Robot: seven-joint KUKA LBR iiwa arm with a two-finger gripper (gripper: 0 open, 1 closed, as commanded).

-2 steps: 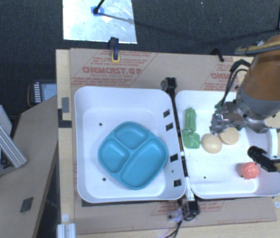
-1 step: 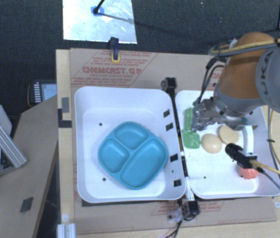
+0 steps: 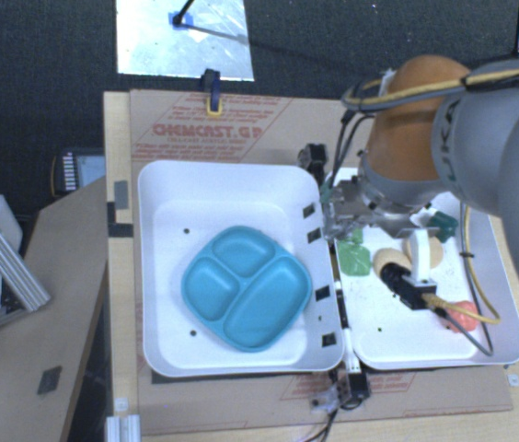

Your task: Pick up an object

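I'm seeing the blue tray [image 3: 246, 286] taking the left bin's [image 3: 163, 201] middle; the right bin's [image 3: 503, 334] lower floor is lying open.

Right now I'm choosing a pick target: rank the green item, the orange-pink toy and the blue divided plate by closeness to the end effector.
1. Green item, right bin, just below the end effector.
2. Blue divided plate, left bin.
3. Orange-pink toy, right bin's near right corner.
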